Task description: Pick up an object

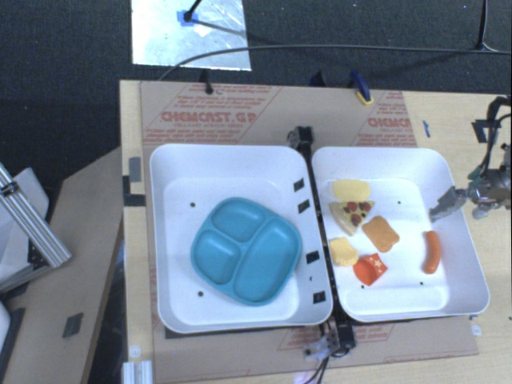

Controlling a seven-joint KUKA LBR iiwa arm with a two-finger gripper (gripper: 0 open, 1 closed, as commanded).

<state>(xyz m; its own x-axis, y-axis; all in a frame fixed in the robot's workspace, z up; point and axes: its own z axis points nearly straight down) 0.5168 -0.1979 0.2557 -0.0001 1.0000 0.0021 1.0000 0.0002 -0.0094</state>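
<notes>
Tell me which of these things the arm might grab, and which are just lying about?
Might grab: pizza slice, sausage, toast-coloured piece, two yellow pieces, red piece, reached by the gripper.
Lying about: blue divided plate, foil sheet.

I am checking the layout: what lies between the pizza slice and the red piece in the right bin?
In the camera view, a yellow piece lies between the pizza slice and the red piece, with an orange-brown piece just right.

Visible robot hardware: small grey metal two-finger gripper at the frame's right edge. One flat, dull grey finger shows, tapered toward its tip. Behind it, a compact grey-silver wrist block with rounded fittings. Thin dark cables loop above the block. Markings and screws too blurred to read.
</notes>
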